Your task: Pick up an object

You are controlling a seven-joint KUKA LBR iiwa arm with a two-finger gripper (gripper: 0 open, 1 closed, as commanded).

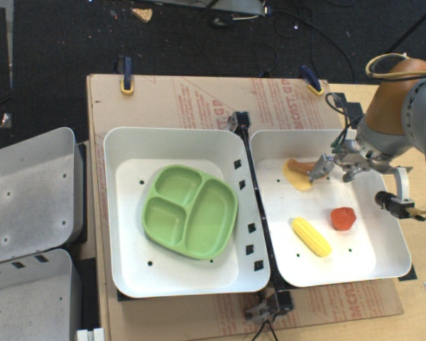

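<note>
Green plastic marks the divided plate [189, 211], which is seen lying flat in the left bin [121, 148], at the middle left of the frame. In the right bin [390, 265], three objects are spread apart: a yellow-orange piece [297, 173] at the upper left of the bin floor, a yellow corn cob [312, 236] lower down near the centre, and a red object [343, 219] just right of the cob. The gripper [325, 167] is seen low at the orange piece's right edge, reached in from the frame's right. Whether the fingers are apart or together cannot be told. The orange piece is seen resting on the bin floor.
</note>
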